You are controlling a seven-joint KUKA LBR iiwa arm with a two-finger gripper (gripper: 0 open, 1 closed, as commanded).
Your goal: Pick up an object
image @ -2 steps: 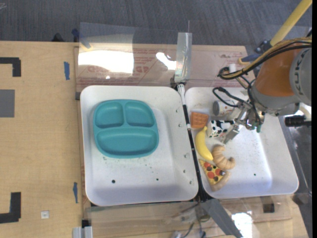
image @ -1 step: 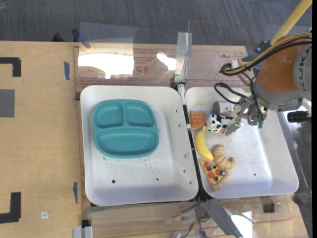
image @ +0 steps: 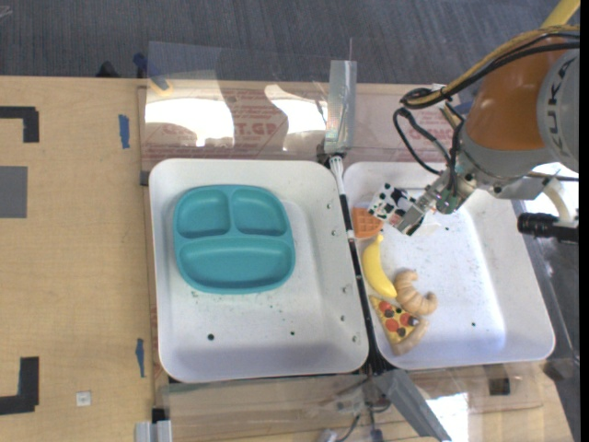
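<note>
In the right white bin [image: 488, 284] several toy foods lie along the left wall: a yellow banana [image: 376, 267], a tan croissant [image: 417, 296], a pizza slice [image: 398, 323] and a small orange piece [image: 366, 224]. My gripper [image: 409, 219] hangs over the upper left part of that bin, just right of the orange piece and above the banana. A black-and-white patterned patch [image: 388, 201] shows beside its tip. I see nothing held in the gripper.
The left white bin [image: 317, 330] holds a teal divided plate [image: 235, 238]. A clear plastic wall [image: 230, 109] and a metal post [image: 340, 109] stand behind the bins. Cables [image: 428, 127] loop off the arm above the right bin.
</note>
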